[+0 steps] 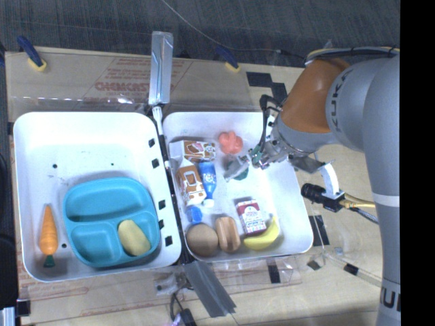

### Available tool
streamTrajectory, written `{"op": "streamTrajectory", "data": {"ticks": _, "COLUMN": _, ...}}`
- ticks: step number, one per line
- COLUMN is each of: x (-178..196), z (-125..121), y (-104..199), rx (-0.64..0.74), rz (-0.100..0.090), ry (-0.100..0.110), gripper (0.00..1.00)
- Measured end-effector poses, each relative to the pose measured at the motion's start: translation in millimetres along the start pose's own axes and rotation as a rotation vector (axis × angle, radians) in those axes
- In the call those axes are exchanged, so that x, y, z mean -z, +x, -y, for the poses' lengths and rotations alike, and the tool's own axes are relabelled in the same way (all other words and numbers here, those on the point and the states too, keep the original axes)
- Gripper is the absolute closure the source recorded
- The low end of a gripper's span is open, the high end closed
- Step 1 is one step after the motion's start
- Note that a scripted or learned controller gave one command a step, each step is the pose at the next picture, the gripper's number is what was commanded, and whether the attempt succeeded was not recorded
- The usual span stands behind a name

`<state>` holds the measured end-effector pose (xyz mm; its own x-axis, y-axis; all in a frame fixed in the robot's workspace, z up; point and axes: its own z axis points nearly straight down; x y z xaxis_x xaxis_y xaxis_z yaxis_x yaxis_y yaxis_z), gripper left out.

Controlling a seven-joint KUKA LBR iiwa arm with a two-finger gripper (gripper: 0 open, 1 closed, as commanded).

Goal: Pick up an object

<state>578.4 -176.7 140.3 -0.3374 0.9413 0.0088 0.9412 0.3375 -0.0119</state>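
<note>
Two bins [27, 134]; one carrot [47, 231]; one banana [265, 236]; gripper [258, 158] jaw state indiscernible.

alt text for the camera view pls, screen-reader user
A grey arm's end effector hangs over the right bin, near an orange-red toy, above packets, a banana and a potato. The left bin holds a blue tray with a yellow item, and a carrot.
</note>
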Motion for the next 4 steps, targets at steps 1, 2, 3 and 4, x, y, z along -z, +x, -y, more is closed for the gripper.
{"op": "streamTrajectory", "data": {"ticks": 1, "x": -26.1, "z": -48.8, "y": 1.6, "rx": -0.148, "rz": 0.007, "ry": -0.011, "gripper": 0.00}}
{"op": "streamTrajectory", "data": {"ticks": 2, "x": -46.7, "z": -78.8, "y": 4.5, "rx": -0.268, "rz": 0.008, "ry": 0.014, "gripper": 0.00}}
{"op": "streamTrajectory", "data": {"ticks": 3, "x": -38.9, "z": -80.6, "y": 6.2, "rx": -0.265, "rz": 0.008, "ry": 0.008, "gripper": 1.00}}
{"op": "streamTrajectory", "data": {"ticks": 4, "x": -38.7, "z": -80.8, "y": 5.9, "rx": -0.264, "rz": 0.009, "ry": 0.008, "gripper": 0.00}}
